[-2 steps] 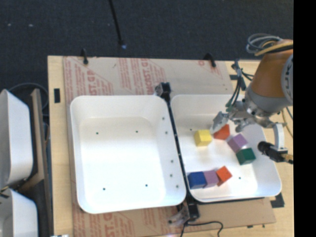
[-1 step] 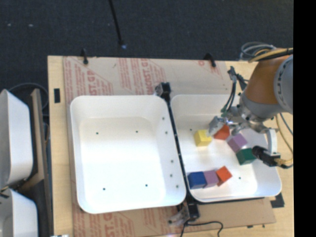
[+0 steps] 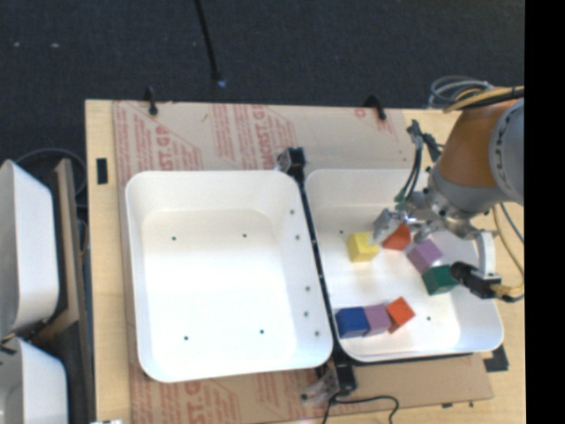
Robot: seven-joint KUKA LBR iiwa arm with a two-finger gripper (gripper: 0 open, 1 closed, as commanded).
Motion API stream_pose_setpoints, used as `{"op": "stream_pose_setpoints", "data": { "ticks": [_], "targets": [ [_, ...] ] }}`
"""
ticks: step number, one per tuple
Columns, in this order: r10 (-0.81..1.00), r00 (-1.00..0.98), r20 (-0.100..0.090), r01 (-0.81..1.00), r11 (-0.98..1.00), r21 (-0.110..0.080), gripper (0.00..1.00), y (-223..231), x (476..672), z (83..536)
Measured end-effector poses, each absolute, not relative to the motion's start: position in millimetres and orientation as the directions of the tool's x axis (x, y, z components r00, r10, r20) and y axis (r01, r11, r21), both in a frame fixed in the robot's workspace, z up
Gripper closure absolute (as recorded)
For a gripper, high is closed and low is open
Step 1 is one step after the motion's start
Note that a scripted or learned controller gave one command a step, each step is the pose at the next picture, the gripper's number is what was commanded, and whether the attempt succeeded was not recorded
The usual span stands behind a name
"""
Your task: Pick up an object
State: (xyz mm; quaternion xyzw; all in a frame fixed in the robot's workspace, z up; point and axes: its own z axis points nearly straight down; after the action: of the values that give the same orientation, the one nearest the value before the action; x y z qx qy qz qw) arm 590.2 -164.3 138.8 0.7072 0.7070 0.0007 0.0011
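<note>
- I have one fixed camera, mounted above the bench (image 3: 106, 263) and looking down at a slant, so the far edge of the bench sits toward the top of my picture and the near edge toward the bottom.
- It stands back enough to take in both white bins whole: the left bin (image 3: 141, 237) and the right bin (image 3: 477, 329), side by side near the middle.
- Beyond the far edge I see dark floor (image 3: 353, 34), and past the bench's left edge some white equipment (image 3: 26, 237).
- The arm (image 3: 472, 153) comes in from my right, over the right bin.
- With a single view, nothing overlaps.
</note>
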Motion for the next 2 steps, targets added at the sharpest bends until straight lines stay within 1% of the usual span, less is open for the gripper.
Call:
{"op": "stream_pose_setpoints", "data": {
  "ticks": [1, 2],
  "targets": [
    [1.0, 0.001, 0.0, 1.0, -0.001, 0.002, 1.0, -165, 590.1, 148],
    [1.0, 0.0, -0.001, 1.0, 0.0, 0.006, 1.0, -163, 589.3, 211]
  ]
}}
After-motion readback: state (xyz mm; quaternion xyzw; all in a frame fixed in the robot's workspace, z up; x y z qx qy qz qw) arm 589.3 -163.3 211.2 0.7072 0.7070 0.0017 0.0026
